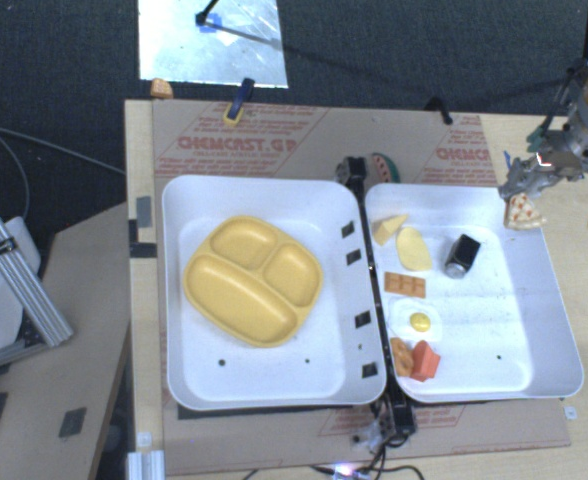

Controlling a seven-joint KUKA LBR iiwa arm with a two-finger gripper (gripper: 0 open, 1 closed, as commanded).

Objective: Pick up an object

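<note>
A: Claw (522,190) position?

B: Upper right, over the far right corner of the right bin (549,298). A pizza slice toy (521,211) hangs just under it, at the bin's rim. The fingers appear closed around the slice's top edge, though the tips are small and blurred.

A: Other contents, right bin?

B: Along its left side, top to bottom: a pale cheese wedge (388,229), a yellow oval piece (413,249), a brown cracker (405,285), a fried egg toy (417,321), then an orange waffle-like piece (402,356) touching a red block (426,361). A small black can (462,255) lies tilted near the middle, apart from the rest.

A: Left bin (189,358)?

B: One yellow divided tray (253,279), three compartments, set at a slant near the centre.

A: Any writing?

B: Yes. The brown sheet (304,138) under the bins carries red print: "CHEMCAST GP" reads beyond the left bin; a partial, cut-off repeat shows beyond the right bin. More red lettering below the bins, too small to read.

A: Surroundings?

B: Reflective square panel (212,26) on the dark floor beyond the tabletop (92,268). A yellow-and-blue clip (239,101) at the sheet's far edge, a small tan block (161,88) near its corner. Aluminium framing (14,268) at left.
</note>
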